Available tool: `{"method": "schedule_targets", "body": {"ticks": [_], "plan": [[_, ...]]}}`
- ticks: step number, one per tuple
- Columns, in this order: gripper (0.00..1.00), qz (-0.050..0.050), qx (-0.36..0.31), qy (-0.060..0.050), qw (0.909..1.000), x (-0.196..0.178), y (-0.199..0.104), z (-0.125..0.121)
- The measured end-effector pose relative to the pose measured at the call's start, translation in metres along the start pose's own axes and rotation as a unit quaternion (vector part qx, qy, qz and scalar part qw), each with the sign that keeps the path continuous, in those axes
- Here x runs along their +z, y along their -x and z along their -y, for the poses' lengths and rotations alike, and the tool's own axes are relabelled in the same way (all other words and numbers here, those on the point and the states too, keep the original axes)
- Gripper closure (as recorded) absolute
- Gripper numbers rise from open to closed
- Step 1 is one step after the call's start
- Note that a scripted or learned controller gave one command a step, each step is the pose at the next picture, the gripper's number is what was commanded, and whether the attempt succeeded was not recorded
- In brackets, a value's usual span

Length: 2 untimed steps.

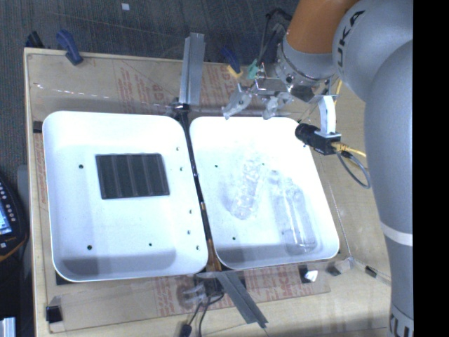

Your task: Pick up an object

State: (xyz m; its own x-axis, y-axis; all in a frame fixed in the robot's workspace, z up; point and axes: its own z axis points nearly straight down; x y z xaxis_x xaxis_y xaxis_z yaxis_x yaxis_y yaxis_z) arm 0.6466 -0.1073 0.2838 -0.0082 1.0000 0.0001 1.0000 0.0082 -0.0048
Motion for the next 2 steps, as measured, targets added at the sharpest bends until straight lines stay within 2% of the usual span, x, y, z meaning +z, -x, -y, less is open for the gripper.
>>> {"method": "schedule_targets", "body": {"ticks": [1, 2], "plan": [[0.00, 0.000, 0.137, -0.001, 0.9905, 0.042, 0.048, 0.055], [0.00, 0.000, 0.051, 0.003, 0.9987, -0.034, 0.097, 0.118]]}}
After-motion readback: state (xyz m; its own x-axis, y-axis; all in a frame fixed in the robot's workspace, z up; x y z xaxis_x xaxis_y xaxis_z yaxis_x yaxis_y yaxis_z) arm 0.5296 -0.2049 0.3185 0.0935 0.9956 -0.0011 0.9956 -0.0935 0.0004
